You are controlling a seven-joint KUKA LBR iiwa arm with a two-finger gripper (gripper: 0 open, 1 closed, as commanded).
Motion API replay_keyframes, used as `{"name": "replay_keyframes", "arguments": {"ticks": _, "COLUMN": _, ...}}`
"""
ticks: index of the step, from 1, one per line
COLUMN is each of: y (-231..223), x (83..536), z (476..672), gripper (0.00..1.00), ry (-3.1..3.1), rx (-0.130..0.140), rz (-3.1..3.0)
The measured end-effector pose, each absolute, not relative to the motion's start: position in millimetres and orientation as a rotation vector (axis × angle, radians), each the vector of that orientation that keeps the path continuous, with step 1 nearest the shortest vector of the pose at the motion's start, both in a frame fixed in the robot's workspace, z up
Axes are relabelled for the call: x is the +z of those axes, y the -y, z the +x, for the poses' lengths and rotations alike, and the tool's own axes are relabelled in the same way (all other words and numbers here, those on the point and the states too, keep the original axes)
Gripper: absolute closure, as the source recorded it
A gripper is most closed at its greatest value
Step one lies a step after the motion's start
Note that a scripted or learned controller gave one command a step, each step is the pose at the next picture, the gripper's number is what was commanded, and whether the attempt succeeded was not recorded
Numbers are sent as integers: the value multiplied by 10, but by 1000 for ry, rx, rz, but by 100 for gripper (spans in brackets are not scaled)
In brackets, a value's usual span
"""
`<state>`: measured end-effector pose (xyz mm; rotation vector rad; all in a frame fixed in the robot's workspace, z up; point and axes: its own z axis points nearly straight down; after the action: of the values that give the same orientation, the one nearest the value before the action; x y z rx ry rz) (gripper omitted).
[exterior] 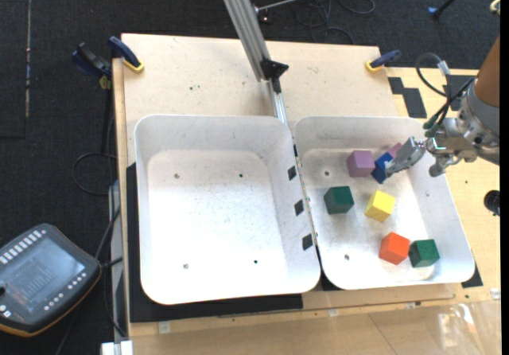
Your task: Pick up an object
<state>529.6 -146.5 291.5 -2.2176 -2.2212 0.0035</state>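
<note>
Bench seen from above at a slant: two shallow white bins side by side, left bin [159, 138] and right bin [445, 210].

Camera view — the arm [487, 99] reaches in from the right, and its gripper [407, 156] sits low over the upper part of the right bin, tilted toward the blocks. It is just beside a blue block [382, 168], possibly touching it; a purple block [360, 162] lies immediately left of the blue one. Whether the gripper is spread or closed I cannot tell at this size, and no block can be seen gripped by it.

Other candidates in the same bin: a dark green block [339, 200] near the bin's left wall, a yellow block [380, 205] beside it, and at the near end an orange block [394, 248] touching or nearly touching a second green block [424, 252].

Progress, as a judgement — approach looks made, grasp not confirmed. All six blocks appear to rest on the bin floor. Left to do: close on one block, likely the blue one, and lift it clear. Risk: the purple neighbour crowds the blue block.
</note>
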Motion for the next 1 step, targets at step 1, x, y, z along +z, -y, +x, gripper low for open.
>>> {"name": "replay_keyframes", "arguments": {"ticks": 1, "y": 1466, "x": 2934, "z": 5301, "gripper": 0, "ry": 2222, "rx": 0, "rz": -2221}}
